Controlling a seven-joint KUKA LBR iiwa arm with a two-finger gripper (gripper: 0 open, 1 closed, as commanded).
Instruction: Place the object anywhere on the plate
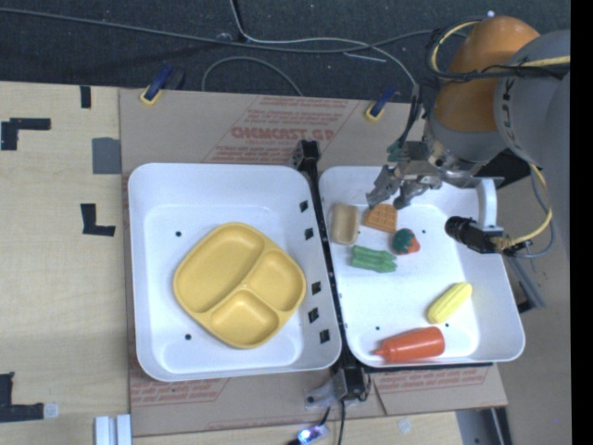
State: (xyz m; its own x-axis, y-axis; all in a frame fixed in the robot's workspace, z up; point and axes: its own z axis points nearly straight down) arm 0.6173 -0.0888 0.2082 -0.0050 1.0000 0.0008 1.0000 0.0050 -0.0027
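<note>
Around the open end effector point(391, 193) crowd a waffle point(380, 218), strawberry point(404, 241), green pod point(372, 260); yellow plate point(240, 284) sits leftward.

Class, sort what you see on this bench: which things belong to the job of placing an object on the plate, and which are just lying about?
Belongs to the job:
- yellow plate in the left bin
- gripper
- waffle-like piece just below the gripper, the likely object

Just lying about, in the right bin:
- tan cup
- green vegetable
- strawberry
- corn cob
- red-orange sausage-like piece
</note>
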